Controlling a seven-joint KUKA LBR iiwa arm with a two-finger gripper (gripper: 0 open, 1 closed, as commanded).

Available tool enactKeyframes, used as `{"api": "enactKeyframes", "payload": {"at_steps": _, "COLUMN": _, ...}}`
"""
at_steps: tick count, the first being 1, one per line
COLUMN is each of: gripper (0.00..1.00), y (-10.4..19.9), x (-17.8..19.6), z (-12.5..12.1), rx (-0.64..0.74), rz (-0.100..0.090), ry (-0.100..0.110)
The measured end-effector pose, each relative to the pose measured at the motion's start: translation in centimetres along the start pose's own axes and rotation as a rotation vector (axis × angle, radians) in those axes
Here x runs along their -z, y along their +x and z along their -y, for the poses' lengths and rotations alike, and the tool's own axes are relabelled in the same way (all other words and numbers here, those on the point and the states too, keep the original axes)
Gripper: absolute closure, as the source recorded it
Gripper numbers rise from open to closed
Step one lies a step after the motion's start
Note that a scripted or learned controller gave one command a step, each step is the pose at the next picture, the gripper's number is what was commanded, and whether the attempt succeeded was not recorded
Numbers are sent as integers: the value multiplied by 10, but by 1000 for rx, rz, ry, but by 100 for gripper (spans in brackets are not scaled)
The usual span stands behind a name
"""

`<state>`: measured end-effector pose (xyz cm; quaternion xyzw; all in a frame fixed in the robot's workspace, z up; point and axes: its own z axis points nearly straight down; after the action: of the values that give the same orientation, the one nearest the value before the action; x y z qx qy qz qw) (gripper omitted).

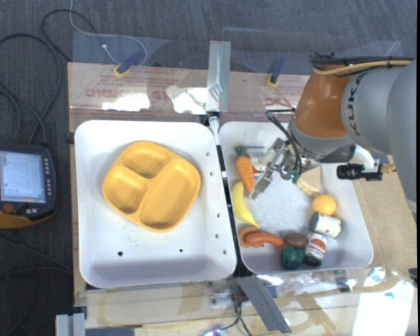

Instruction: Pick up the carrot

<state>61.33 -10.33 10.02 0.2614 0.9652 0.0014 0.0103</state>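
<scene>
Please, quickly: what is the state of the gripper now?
Gripper: open, holding nothing, beside the carrot in the right bin.

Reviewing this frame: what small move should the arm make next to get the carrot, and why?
Probably a short shift toward the left bin, then a descent. The gripper hangs in the right bin just right of the carrot, which lies free against the bin's left side above the banana, nothing between the fingers.

We take the banana (242, 206) as landmark, in the right bin (360, 254). Carrot (245, 173) just behind it, gripper (269, 175) to its right, chili (260, 239) just in front, divided plate (151, 185) to its left in the left bin (98, 257).
</scene>
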Motion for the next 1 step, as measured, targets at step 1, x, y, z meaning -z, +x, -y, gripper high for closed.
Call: {"api": "enactKeyframes", "payload": {"at_steps": 1, "gripper": 0, "y": -17, "x": -5, "z": -5, "rx": -333, "rz": -3, "ry": -1}}
